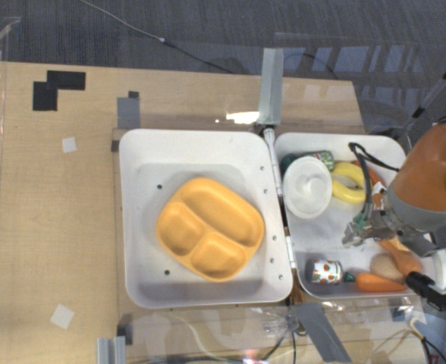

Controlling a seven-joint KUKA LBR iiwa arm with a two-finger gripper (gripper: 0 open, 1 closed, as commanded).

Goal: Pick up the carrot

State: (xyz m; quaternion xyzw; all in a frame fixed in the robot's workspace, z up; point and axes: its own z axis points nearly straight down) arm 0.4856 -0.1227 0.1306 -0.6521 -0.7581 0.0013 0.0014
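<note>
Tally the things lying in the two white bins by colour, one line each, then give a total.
Yellow: 2, divided plate, banana
White: 2, cup, small can
Orange: 1, carrot
Tan: 1, rounded item
Total: 6

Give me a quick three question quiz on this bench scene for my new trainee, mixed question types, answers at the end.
1. True or false: the yellow three-compartment plastic plate lies in the left white bin.
2. Multiple choice: the orange carrot with a green tip lies in the right white bin at the: A) far left corner B) near edge C) middle
3. Fill in: just left of the carrot lies a small ____ on its side.

Key:
1. True
2. B
3. Can: the small printed can. The grey gripper hovers above the bin floor, apart from the carrot.
</note>
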